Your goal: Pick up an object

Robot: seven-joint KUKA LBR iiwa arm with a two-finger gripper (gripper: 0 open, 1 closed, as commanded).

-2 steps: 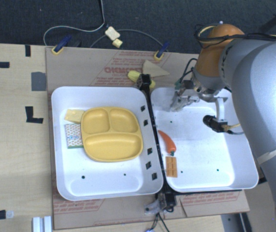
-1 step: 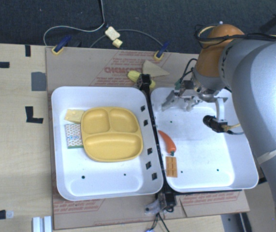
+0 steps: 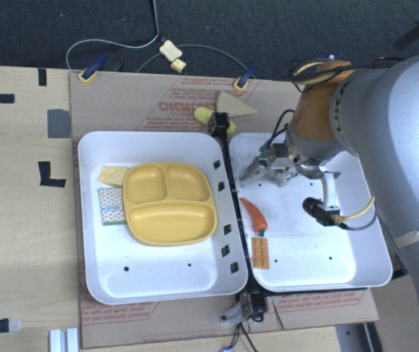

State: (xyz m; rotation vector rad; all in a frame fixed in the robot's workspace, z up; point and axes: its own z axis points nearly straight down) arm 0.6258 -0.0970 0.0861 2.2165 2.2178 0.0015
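Two bins (image 3: 92,218); hand (image 3: 268,169) near right bin's left wall, grip state unclear.

My arm (image 3: 392,145) runs off the right edge of the frame, so its base is cut away. My wrist covers most of my pincer (image 3: 268,169), and I cannot tell how the fingers stand. The yellow tray (image 3: 169,202) overlaps the patterned card (image 3: 111,204) at centre left.

Light wooden bench (image 3: 18,233), cardboard sheet (image 3: 187,101) on it, two white bins (image 3: 150,288) atop
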